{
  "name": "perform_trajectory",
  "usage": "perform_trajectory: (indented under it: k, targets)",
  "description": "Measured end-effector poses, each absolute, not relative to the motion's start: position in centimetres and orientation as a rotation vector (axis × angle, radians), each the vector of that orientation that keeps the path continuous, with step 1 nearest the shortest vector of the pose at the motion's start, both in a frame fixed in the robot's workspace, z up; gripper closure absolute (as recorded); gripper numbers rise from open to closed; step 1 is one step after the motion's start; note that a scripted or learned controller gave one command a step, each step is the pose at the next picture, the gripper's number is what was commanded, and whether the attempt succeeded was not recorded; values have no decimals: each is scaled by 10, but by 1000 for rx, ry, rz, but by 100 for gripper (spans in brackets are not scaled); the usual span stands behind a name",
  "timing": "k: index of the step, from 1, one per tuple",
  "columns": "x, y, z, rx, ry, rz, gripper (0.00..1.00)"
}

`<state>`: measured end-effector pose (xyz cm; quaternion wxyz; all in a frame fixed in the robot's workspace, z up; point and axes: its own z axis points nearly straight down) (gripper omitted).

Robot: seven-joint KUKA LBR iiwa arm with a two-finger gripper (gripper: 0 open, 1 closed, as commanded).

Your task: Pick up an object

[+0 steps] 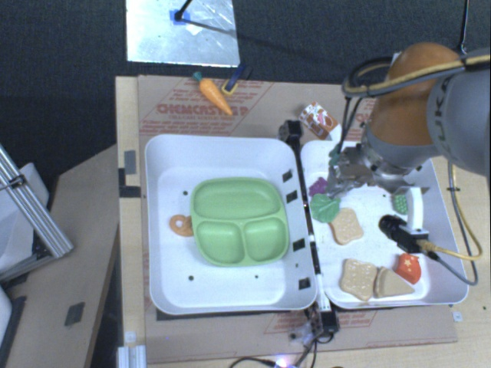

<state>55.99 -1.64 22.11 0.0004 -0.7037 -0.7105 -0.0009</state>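
The right bin (445,282) holds several toy foods. A green leafy piece (325,208) lies at its left side, with a purple piece (317,185) just above it. My gripper (336,181) hangs low over these two, right beside the purple piece, reaching in from the right. Nothing shows as lifted. Below the leaf lies a slice of toast (347,225). Two more bread pieces (357,278) (393,283) rest near the front wall. A red piece (409,267) sits at the front right, and a green striped piece (400,202) lies under the arm.
The left bin (165,282) holds a green divided plate (238,221) and a small orange ring (181,225). Behind the bins on the cardboard lie a toy carrot (214,95) and a red-and-white packet (318,119). A foil sheet (153,21) lies farther back.
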Motion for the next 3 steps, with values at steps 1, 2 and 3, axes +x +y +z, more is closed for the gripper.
perform_trajectory:
  k: [1, 2, 3]
  targets:
    - [537, 26, 230, -2211, -2230, -2, 100]
    - [519, 85, 220, -2208, -2232, -2, 100]
    - [513, 94, 215, -2214, -2229, -1, 100]
